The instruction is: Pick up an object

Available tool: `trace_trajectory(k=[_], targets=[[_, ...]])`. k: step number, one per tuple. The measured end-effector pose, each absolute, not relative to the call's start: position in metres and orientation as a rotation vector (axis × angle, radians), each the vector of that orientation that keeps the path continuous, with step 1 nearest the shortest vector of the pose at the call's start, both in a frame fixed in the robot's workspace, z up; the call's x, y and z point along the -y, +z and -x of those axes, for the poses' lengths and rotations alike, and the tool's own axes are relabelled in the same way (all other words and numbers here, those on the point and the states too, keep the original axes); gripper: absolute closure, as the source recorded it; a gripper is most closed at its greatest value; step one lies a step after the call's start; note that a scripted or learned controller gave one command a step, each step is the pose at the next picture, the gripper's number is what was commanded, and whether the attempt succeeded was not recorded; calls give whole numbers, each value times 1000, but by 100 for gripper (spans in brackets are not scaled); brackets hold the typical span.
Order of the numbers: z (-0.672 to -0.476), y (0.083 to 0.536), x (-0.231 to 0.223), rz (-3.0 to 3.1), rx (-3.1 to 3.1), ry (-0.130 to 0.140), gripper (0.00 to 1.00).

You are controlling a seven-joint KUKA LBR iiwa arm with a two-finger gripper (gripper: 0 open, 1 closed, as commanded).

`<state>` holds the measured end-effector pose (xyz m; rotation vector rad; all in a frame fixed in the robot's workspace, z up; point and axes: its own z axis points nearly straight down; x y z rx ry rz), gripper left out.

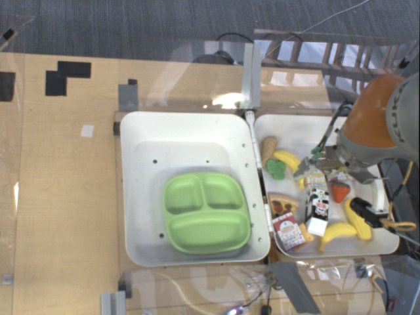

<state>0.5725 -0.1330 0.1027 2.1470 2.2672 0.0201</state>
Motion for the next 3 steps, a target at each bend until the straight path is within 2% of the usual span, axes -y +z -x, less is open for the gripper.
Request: trace_trajectory(k=[1, 2, 3], targets=[[-631, 187, 33, -2325, -2108, 10, 0], [-613, 135, 86, -2167, -2270, 4, 0], [-614, 95, 106, -2117, -2292, 26, 0]])
